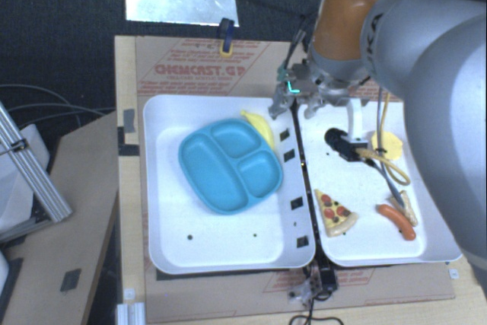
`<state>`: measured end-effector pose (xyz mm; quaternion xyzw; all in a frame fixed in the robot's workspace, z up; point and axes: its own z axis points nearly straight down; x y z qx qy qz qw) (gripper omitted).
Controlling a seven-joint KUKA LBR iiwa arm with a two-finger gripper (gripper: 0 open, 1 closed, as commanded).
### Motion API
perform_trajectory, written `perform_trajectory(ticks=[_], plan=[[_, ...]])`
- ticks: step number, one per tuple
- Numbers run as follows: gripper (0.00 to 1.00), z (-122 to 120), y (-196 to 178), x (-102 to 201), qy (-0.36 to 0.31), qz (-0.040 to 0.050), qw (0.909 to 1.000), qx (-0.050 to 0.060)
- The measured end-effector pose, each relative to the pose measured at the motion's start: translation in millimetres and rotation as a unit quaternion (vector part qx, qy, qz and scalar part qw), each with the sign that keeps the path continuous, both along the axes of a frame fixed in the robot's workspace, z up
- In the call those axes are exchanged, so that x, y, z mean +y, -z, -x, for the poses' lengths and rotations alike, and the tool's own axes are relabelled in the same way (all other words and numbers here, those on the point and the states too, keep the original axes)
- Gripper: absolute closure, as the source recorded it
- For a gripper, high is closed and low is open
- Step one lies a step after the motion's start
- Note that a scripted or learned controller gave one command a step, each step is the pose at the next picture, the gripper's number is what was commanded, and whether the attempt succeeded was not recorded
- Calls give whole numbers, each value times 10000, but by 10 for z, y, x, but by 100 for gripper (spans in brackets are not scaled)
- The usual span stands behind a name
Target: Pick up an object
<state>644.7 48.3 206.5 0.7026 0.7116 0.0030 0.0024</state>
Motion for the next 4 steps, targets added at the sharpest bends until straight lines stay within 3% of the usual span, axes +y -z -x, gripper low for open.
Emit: perform_trajectory(ticks=[1, 2, 3, 4], plan=[[0, 357, -1245, 460, 20, -18, 10000, -35], [0, 513, -1465, 1327, -1, -22, 10000, 18], [100, 496, -1564, 1266, 18, -4, 10000, 10], [100, 445, -910, 1800, 24, 2, 10000, 58]])
